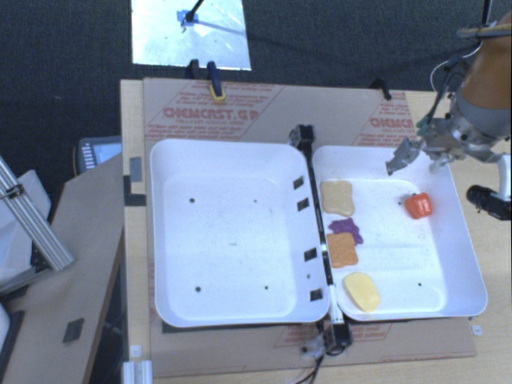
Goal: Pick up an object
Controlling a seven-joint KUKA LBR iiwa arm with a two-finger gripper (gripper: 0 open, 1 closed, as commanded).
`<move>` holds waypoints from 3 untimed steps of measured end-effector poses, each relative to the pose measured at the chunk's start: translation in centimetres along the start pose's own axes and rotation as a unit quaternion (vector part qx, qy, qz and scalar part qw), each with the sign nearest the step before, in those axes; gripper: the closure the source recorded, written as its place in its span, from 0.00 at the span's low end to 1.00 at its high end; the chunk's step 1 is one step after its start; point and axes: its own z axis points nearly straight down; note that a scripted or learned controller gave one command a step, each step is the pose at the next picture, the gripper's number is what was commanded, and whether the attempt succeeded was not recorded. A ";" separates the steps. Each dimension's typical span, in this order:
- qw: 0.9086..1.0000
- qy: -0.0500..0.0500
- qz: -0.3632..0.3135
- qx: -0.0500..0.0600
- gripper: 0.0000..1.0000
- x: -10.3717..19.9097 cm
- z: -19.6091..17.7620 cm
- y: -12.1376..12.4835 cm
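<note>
1. Two shallow white bins sit side by side on a bench, seen from above at a slant. The left bin [228,234] holds nothing visible but a few dark specks.
2. The right bin [448,270] holds five small things, four of them in a loose column along its left wall.
3. At the top of the column lies a tan slab [338,198], its long axis running from the far to the near side.
4. Just below it is a small purple piece [346,229], touching an orange slab [342,250] beneath it.
5. Nearest the camera lies a yellow oval piece [362,291], its long axis tilted, the near end pointing toward the right.
6. A red-orange rounded object [418,206] sits apart from the others, near the right wall.
7. The gripper [418,155] hangs over the far edge of the right bin, above the red-orange object and clear of it, holding nothing.
8. Its fingers stand apart.
</note>
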 end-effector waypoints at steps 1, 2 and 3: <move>1.000 -0.004 -0.001 -0.011 0.00 -2.6 -18.1 3.2; 1.000 -0.003 0.001 -0.007 0.00 -3.9 -30.7 -0.4; 1.000 -0.002 -0.002 -0.003 1.00 -3.7 -31.0 -0.2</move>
